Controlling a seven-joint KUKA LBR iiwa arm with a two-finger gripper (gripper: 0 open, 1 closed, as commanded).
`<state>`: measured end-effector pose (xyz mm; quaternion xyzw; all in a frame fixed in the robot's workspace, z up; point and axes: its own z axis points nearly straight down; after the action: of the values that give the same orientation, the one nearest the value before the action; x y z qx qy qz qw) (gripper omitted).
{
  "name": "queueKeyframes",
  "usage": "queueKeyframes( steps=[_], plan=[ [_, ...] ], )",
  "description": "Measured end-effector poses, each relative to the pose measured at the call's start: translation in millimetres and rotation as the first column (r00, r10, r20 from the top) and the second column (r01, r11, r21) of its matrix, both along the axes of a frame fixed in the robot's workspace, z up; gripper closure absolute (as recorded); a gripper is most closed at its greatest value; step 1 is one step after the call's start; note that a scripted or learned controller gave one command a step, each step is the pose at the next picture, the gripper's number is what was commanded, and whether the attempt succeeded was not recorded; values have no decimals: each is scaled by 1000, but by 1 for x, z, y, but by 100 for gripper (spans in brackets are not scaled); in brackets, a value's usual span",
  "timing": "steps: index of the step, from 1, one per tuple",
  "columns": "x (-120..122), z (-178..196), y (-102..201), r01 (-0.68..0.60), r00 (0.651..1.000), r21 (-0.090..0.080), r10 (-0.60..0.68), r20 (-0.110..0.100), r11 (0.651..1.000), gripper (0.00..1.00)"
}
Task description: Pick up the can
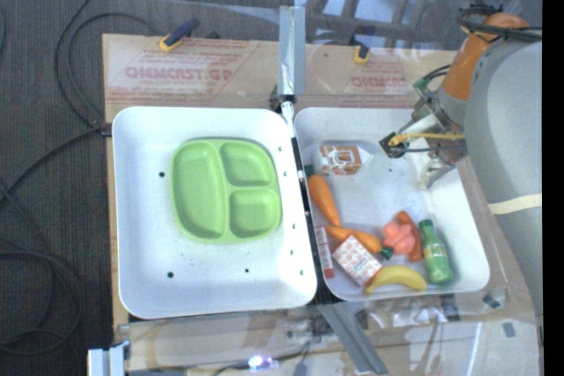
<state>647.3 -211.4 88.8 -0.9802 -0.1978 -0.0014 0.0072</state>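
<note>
**Gripper spread over the right bin, can lying just beside it**

Brown paper-faced board (132, 92) underlies two shallow white bins on a dark carpeted floor, and the grey arm with the orange band (493, 101) leans in over the right white bin (476, 273). The two-finger gripper (411, 159) stands with its prongs spread apart: a dark-tipped finger (390, 144) points toward the bin's middle and a pale one (432, 173) angles down toward the bin floor. Nothing sits between them, and whether either tip touches the floor is unclear.

A small can with an orange-brown label (340, 158) lies on its side just beside the dark tip, on the side away from the arm, not touching it. Nearer the camera than the fingers lie an orange toy carrot (323, 199), a second shorter carrot (354, 236), a red and white carton (357, 261), a yellow banana (397, 279), a pink and red lump (402, 237) too blurred to name, and a green plastic bottle (434, 252). Well beyond the can, the left white bin (132, 277) holds a green divided plate (227, 189).

The arm's bulk hides the right bin's far edge. The can's label cannot be read. Red print on the board reads "CHEMCAST GP" (172, 73).
</note>
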Motion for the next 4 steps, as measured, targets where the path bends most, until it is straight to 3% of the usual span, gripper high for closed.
queueKeyframes(
  steps=[1, 2, 3, 4],
  plan=[
    [-1, 9, -3, -4, 1000, -13, 4, -2, 1000, 100],
    [-5, 161, 43, -128, 992, -15, 128, -3, 992, 100],
    [-5, 161, 43, -128, 992, -15, 128, -4, 992, 0],
    [-30, 11, 79, -33, 999, -14, 33, 0, 999, 0]
  ],
)
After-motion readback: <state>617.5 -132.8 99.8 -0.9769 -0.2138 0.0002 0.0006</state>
